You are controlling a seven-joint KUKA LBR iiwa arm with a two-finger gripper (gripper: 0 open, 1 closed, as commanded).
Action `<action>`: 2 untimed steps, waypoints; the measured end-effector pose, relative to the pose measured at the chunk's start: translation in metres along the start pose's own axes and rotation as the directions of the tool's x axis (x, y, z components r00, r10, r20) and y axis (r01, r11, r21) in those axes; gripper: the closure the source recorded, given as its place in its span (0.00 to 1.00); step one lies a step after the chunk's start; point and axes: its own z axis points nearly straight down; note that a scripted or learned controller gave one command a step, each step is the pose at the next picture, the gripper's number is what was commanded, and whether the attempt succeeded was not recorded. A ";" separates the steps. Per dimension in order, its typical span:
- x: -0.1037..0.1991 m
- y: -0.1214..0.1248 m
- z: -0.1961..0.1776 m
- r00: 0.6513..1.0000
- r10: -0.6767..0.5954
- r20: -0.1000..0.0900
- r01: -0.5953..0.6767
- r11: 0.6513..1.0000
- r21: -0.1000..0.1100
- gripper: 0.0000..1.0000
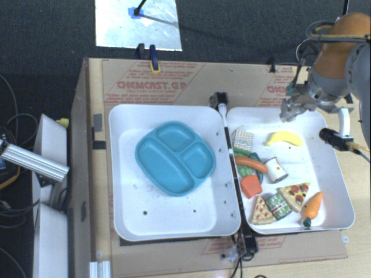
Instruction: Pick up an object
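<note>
Down at the lower right, a toy carrot (312, 206) stands nearly upright in the right bin (336, 181), leafy tip down. Banana (284, 138) lies crosswise higher up. Gripper (288, 114) hangs over the bin's top edge; its grip I cannot tell.

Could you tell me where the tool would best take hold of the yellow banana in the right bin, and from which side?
I would grip the banana across its thick middle, coming straight down from above. It lies flat on the right bin floor with bare floor all round, apart from the other toy foods, and its narrow width suits two fingers. The tool sits just above it in the view.
</note>
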 end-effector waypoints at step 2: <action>0.031 -0.080 0.025 1.000 0.009 -0.004 -0.009 1.000 0.010 0.00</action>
